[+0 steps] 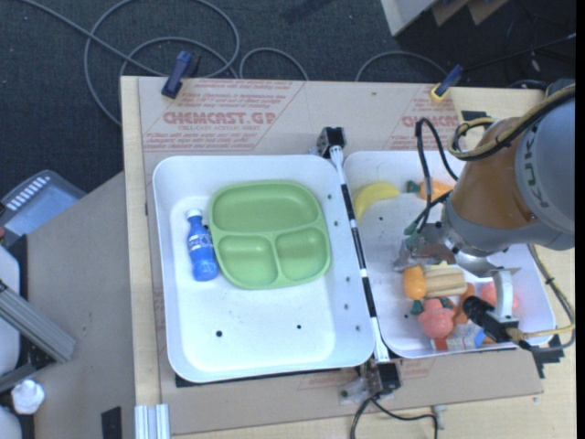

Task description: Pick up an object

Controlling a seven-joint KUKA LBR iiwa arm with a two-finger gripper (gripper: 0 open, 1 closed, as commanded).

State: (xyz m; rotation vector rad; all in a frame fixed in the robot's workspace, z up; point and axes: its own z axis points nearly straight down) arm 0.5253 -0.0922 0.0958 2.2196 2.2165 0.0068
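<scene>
Two white bins side by side: a left bin (pixel 183 337) and a right bin (pixel 388 332). One green tray (pixel 270 233) with three parts, in the left bin. One small blue bottle (pixel 201 246) next to it. One yellow thing (pixel 373 196) at the top of the right bin. One tan block (pixel 445 280). One orange round thing (pixel 415 283) touching the block. One red lumpy thing (pixel 437 319) below them. One bit of orange (pixel 437 188) by the arm. More small toys under the arm, too hidden to count. One grey arm (pixel 512 195). Two blue clips on the bench: one far left (pixel 177 72), one far right (pixel 446 82).
</scene>
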